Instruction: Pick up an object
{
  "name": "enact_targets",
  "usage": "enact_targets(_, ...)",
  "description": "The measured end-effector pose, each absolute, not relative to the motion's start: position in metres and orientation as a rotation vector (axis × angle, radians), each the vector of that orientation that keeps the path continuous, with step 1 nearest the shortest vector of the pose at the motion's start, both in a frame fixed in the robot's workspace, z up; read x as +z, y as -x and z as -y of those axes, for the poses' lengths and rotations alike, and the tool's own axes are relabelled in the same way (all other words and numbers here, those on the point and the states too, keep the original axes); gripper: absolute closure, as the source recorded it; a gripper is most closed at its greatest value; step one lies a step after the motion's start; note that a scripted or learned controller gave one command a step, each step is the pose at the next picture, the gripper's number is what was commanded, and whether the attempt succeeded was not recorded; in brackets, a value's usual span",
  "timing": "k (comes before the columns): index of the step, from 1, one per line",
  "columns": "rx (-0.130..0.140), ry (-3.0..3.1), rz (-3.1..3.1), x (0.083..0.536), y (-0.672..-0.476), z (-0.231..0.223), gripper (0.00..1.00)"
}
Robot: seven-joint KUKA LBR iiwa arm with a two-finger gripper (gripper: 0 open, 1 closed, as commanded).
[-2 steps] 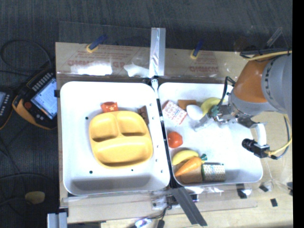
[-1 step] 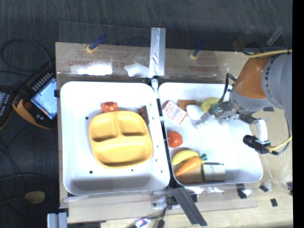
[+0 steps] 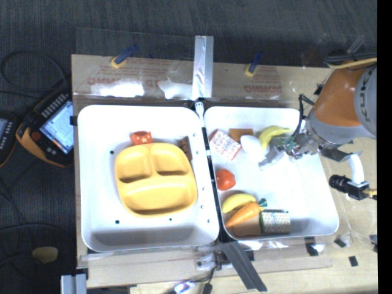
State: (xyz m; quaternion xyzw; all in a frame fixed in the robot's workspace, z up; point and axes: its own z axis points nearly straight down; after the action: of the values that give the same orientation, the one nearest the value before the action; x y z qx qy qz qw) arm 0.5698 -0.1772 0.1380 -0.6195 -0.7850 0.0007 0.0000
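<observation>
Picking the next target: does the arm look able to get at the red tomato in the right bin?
Probably yes. The red tomato lies apart from its neighbours, open from above, and the tool is nearby in that white bin.

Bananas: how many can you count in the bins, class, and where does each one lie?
2. One banana lies at the right bin's far side, close to the gripper. The other banana lies near its front, against the carrot. More may be hidden.

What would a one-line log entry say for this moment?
gripper: over right bin | beside white egg, banana | holding: nothing visible | left bin: yellow tray
</observation>
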Motion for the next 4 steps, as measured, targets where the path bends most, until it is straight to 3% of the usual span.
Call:
enact_targets(1, -0.001, 1.944, 2.466, 0.147, -0.571, 0.176, 1.0)
enact_targets(2, 0.002, 1.987, 2.434, 0.247, -0.535, 0.147, 1.0)
enact_targets(3, 0.001, 1.986, 2.434, 0.247, -0.535, 0.147, 0.0)
enact_targets(4, 0.005, 1.942, 2.47, 0.177, -0.602, 0.166, 0.0)
